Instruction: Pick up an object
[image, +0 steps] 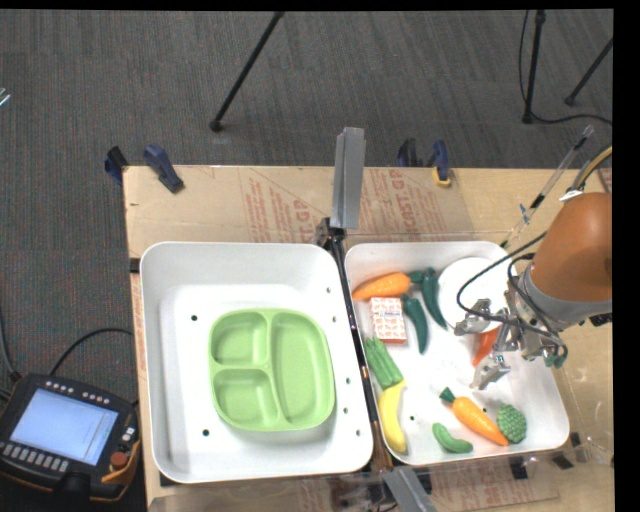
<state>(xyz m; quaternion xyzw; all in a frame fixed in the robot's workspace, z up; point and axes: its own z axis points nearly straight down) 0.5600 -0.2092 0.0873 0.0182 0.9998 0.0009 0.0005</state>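
Observation:
My gripper (489, 356) hangs low over the right part of the right bin (556, 400), below the orange band of the arm (572, 250). A small red-orange item (484, 344) lies right by the gripper, partly hidden by it; whether it is held I cannot tell. Just in front lie an orange carrot (476, 420), a knobbly green vegetable (512, 423) and a small green pickle (452, 438).
Further left in the right bin are a banana (393, 418), a green cucumber (382, 362), a red-and-white box (388, 320), a second carrot (382, 286), two dark green peppers (416, 322) and a white plate (468, 278). The left bin (170, 300) holds a green divided tray (272, 370).

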